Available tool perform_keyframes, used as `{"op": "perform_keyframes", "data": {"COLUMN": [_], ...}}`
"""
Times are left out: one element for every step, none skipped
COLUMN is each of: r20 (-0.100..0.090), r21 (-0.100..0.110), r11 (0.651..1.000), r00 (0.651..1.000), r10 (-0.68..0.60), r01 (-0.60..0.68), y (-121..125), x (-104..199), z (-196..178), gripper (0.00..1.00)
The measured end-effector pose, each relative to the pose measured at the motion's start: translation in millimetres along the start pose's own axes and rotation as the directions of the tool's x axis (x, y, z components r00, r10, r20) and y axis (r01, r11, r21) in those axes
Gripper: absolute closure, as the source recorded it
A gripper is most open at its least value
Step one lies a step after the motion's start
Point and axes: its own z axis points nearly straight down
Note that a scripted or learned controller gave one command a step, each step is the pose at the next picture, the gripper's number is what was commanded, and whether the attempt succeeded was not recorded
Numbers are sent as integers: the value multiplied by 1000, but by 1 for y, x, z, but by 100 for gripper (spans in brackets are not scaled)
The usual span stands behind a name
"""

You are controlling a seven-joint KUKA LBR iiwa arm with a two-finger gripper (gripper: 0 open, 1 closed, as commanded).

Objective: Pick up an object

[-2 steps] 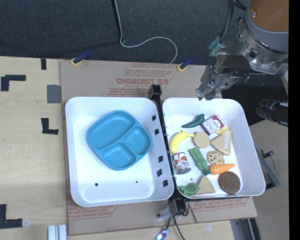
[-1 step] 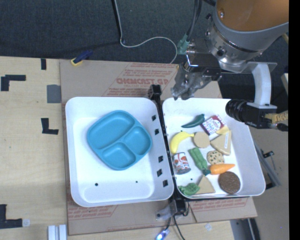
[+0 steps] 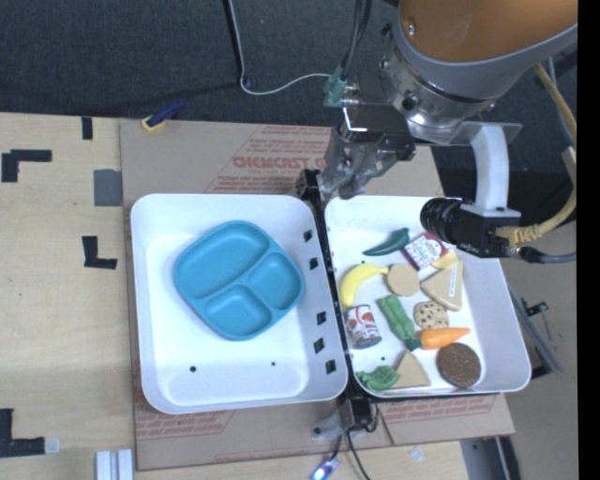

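My bench has two white bins: left bin (image 3: 150,281) holding a blue plate (image 3: 238,278), right bin (image 3: 511,347) beside it. Cardboard (image 3: 225,159) lies under both. A white cable (image 3: 272,86) crosses the dark carpet (image 3: 112,47) behind.

The 2 shallow white bins, the left one (image 3: 159,309) and the right one (image 3: 502,352), look like smooth moulded plastic with a soft sheen. In the left bin lies a sky-blue 3-compartment plate (image 3: 239,279) of satin plastic, faintly glossy along its ridges. The toy food in the right bin looks plastic too: a glossy yellow banana (image 3: 359,279), a shiny orange carrot (image 3: 442,337), a dull brown round cookie (image 3: 459,364) with a rough-looking face. Under the bins sits a flat sheet of matt brown cardboard (image 3: 225,159) with red print. The grey arm housing (image 3: 450,80) looks like smooth painted metal, and its orange band (image 3: 478,23) is glossy.
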Motion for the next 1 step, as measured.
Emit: {"op": "perform_keyframes", "data": {"r20": [0], "r21": [0], "r11": [1000], "r00": [1000], "r10": [-1], "r01": [1], "y": [0], "x": [39], "z": [0], "gripper": [100]}}
